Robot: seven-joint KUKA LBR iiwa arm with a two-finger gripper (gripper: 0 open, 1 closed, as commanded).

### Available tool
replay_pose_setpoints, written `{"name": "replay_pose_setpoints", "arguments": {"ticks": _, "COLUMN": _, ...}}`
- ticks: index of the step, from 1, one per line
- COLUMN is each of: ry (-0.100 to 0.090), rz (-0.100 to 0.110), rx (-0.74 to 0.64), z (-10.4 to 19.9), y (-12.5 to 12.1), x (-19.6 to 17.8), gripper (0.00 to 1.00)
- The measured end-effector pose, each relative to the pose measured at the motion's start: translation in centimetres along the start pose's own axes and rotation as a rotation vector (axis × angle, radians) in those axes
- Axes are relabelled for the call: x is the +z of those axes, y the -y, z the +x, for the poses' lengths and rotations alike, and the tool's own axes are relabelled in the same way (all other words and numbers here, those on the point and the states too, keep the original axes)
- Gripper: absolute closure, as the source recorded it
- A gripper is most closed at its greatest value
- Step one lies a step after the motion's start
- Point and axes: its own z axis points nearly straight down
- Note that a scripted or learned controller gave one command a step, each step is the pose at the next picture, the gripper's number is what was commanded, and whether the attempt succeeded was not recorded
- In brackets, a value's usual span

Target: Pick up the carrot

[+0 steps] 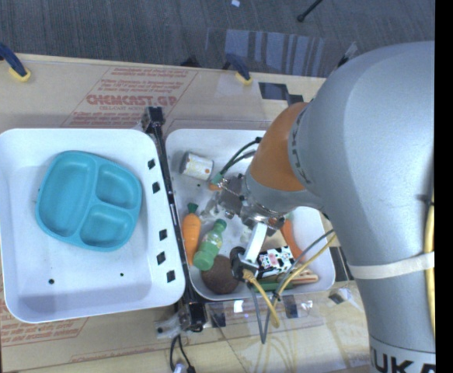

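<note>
Camera view: grey arm (366, 169) reaches over right bin (210, 140), 1 of 2; grip state cannot be told. Left bin (24, 231) carries blue plate (90, 199). Carrot (191, 238) lies along right bin's left wall, just beside green bottle (209, 247).

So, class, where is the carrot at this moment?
In the camera view, the carrot lies in the right-hand bin, close to its left wall, with the green bottle just to its right.
</note>
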Motion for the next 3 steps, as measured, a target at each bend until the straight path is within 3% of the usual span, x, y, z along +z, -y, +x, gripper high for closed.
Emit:
{"name": "replay_pose_setpoints", "arguments": {"ticks": 1, "ry": -0.002, "rz": -0.007, "rx": 0.226, "z": 3.1, "y": -5.2, "x": 0.8, "gripper": 0.00}}
{"name": "replay_pose_setpoints", "arguments": {"ticks": 2, "ry": -0.005, "rz": -0.005, "rx": 0.357, "z": 0.2, "y": 6.6, "x": -9.2, "gripper": 0.00}}
{"name": "replay_pose_setpoints", "arguments": {"ticks": 3, "ry": -0.006, "rz": -0.004, "rx": 0.813, "z": -0.1, "y": 6.5, "x": -8.9, "gripper": 0.00}}
